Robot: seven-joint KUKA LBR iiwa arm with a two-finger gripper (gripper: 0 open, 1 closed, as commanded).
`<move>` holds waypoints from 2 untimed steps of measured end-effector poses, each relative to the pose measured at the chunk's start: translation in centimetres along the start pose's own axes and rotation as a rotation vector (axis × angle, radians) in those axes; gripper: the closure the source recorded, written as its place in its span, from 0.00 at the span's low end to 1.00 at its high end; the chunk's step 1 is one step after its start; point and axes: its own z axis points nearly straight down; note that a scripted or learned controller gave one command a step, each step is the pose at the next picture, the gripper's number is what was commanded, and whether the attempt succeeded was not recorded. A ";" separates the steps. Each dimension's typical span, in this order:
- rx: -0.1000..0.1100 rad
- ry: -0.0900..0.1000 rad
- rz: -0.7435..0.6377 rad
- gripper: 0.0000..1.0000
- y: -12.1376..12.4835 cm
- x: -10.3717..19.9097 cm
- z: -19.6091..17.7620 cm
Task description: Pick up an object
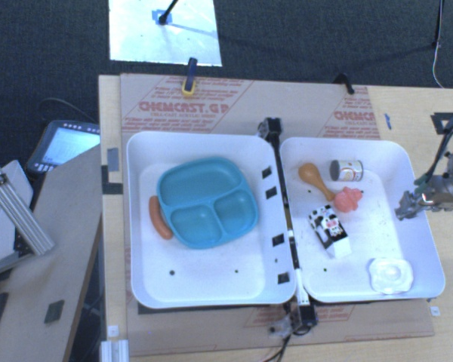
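Eyeing the cow-print carton [329,230] now, lying flat in the middle of the right bin [408,157], boxy, long axis slanting from upper left down to lower right. Sitting just beside the soft-looking pink toy [348,200], near the orange spoon [315,178] and the small shiny can [348,171]. Spotting the pincer [409,205] hovering by the bin's right rim, so looking at a reach toward the view's left. Not managing to tell whether released or clenched. Probably calling for a grip across the carton's narrow sides.
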 end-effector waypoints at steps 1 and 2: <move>0.002 0.002 -0.003 1.00 0.7 4.8 0.8; 0.003 0.003 -0.005 1.00 2.1 10.5 1.4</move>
